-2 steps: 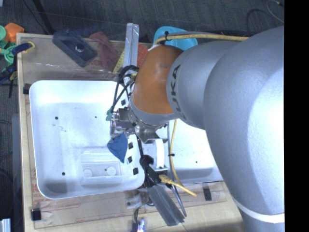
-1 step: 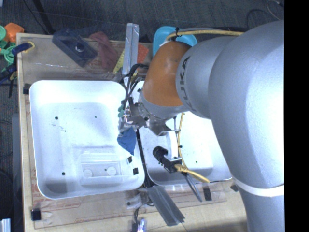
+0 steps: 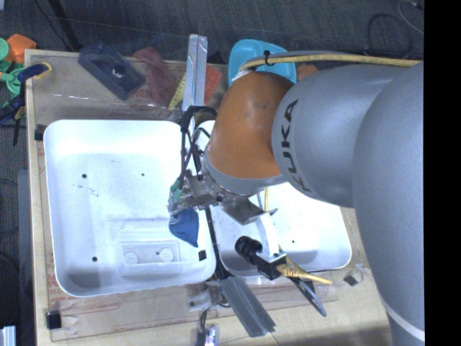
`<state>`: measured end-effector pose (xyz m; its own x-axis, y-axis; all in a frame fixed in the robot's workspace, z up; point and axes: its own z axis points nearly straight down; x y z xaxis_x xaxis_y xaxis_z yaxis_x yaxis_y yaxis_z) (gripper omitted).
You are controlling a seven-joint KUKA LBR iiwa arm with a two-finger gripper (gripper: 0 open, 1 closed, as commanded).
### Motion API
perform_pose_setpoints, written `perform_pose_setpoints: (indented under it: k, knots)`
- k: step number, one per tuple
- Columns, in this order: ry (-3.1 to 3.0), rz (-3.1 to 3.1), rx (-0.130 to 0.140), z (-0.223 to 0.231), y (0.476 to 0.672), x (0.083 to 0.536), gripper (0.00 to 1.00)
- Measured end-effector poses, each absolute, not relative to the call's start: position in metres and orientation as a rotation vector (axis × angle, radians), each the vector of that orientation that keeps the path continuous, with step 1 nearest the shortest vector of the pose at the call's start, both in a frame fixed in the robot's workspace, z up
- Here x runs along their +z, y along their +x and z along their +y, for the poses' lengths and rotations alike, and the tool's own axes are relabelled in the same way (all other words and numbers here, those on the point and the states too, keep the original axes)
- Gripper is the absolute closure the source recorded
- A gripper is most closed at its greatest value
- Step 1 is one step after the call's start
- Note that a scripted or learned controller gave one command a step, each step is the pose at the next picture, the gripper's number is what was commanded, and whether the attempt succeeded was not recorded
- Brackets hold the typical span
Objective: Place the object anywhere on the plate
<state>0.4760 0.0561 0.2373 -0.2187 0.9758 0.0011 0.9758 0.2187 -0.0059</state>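
Observation:
A blue, soft-looking object [image 3: 186, 226] hangs at the tip of my gripper [image 3: 183, 206], just above the right wall of the left bin [image 3: 65, 164]. The gripper looks shut on it, with a small green bit showing beside the fingers. A clear, see-through plate [image 3: 148, 242] lies on the floor of the left bin near its front, just left of and below the blue object. The large grey and orange arm hides most of the right bin [image 3: 324, 254].
Behind the bins lie a black block [image 3: 109, 68], a reddish cloth [image 3: 153, 63], a metal bar [image 3: 197, 62] and a light blue thing [image 3: 248, 52]. Coloured toys [image 3: 11, 67] sit off the bench at far left. The left bin's back half is bare white floor.

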Motion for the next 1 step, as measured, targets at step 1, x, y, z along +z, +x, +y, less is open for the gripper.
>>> perform_pose_setpoints:
  k: [1]
  knots:
    - [-2.023, -2.399, 0.007, 0.002, 0.5246, 0.189, 1.0]
